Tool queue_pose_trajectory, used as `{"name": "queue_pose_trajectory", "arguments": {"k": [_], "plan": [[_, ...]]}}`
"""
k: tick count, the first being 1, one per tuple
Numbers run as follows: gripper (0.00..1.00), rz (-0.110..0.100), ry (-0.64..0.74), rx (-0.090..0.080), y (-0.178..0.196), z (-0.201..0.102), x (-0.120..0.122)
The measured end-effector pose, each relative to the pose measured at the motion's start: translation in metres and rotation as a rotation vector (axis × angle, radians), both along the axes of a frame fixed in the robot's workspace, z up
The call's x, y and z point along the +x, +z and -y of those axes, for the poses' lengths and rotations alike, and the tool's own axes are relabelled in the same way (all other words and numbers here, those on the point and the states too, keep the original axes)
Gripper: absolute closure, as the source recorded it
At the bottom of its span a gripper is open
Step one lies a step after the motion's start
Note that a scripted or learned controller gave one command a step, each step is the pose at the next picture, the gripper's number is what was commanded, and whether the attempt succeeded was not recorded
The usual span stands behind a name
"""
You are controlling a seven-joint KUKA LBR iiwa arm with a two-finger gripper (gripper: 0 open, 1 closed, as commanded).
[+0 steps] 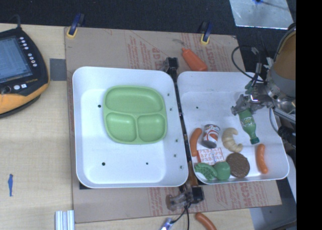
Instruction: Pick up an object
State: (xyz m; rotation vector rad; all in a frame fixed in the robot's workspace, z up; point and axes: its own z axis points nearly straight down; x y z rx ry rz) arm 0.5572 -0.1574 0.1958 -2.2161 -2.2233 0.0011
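Note:
My gripper (pixel 247 104) hangs over the right bin (pixel 211 89) near its right side, below the grey wrist. A green bottle (pixel 248 125) lies slanted directly under it, its upper end touching or tucked into the gripper and its cap pointing to the front. Whether the bottle is gripped is unclear. Lower in the same bin lie an orange sausage (pixel 195 142), a small can (pixel 212 134), a pale croissant (pixel 232 140), a brown round patty (pixel 237 165), a green leafy toy (pixel 211 171), a red-and-white packet (pixel 212 155) and a second sausage (pixel 261 158).
The left bin (pixel 90 138) holds a green divided plate (pixel 136 114). A carrot (pixel 193 60) lies on the cardboard behind the bins. An orange piece (pixel 206 220) lies in front of them. A teach pendant (pixel 17 70) rests at the far left.

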Motion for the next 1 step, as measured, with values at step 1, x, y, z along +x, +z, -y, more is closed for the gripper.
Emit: {"name": "queue_pose_trajectory", "arguments": {"k": [1], "plan": [[1.00, -0.001, 0.001, 0.000, 0.0167, -0.0968, 0.0311]]}}
